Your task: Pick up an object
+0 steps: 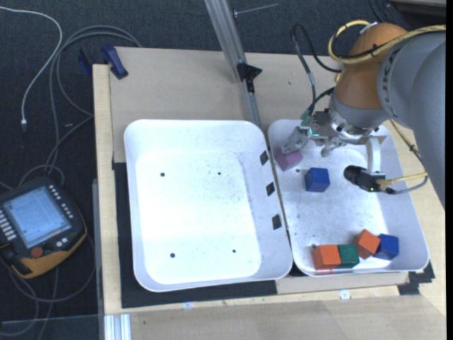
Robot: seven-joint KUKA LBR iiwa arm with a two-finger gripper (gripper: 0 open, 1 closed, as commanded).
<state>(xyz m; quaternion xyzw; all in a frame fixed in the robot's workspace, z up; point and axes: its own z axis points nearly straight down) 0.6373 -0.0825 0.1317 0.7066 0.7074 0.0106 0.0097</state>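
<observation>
**Inspector:** On the worktop (177, 76), two shallow white bins sit side by side. Report the left bin (141, 190) first.

**Assistant:** Its floor shows faint dark speckling and four small dark dots. No objects are seen in it.

**Inspector:** And the right bin (410, 218)?

**Assistant:** A blue cube (317, 179) stands alone near the middle of the bin. A pale purple block (288, 159) lies at the bin's upper left, close to the wall shared with the left bin. Along the lower edge there is a row of four: an orange block (326, 256), a green block (348, 254), a second orange cube (368, 242) and a small blue block (388, 245), each touching or nearly touching its neighbour.

**Inspector:** Arm pose?

**Assistant:** The arm (417, 69) enters from the upper right of the frame, its orange band above the wrist, and bends down over the upper part of the right bin. The end effector (333, 139) hangs low there, just right of the purple block and above the blue cube in the frame.

**Inspector:** Is it gripping anything?

**Assistant:** I cannot tell whether it is open or closed; nothing is seen held in it.
</observation>
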